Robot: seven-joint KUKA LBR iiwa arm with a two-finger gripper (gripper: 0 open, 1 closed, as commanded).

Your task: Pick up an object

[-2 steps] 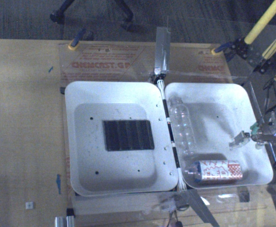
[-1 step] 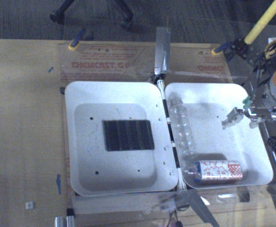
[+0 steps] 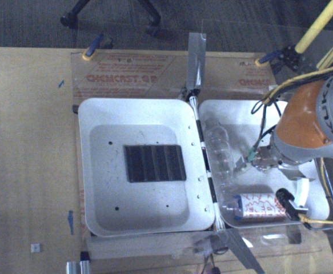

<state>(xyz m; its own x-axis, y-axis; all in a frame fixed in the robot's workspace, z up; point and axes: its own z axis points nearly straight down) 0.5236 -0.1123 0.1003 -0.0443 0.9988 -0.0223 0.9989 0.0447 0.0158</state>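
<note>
Over the right bin (image 3: 212,110) we see the arm (image 3: 309,124), its claw (image 3: 256,157) low near the bin's middle; we cannot tell its state. Along the left wall lies a clear plastic bottle (image 3: 219,144); by the front edge, a red-and-white tube (image 3: 260,205).

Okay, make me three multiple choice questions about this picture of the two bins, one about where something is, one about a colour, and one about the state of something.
1. Where does the clear plastic bottle lie?
A. left bin
B. right bin
C. on the bench

2. What colour is the band above the arm's wrist?
A. orange
B. green
C. blue

3. How does the red-and-white can rest?
A. upright
B. on its side
C. lifted above the bin

Answers: 1 B, it lies along the right bin's left wall. 2 A, the band is orange. 3 B, its length runs flat along the bin's near edge.
</note>
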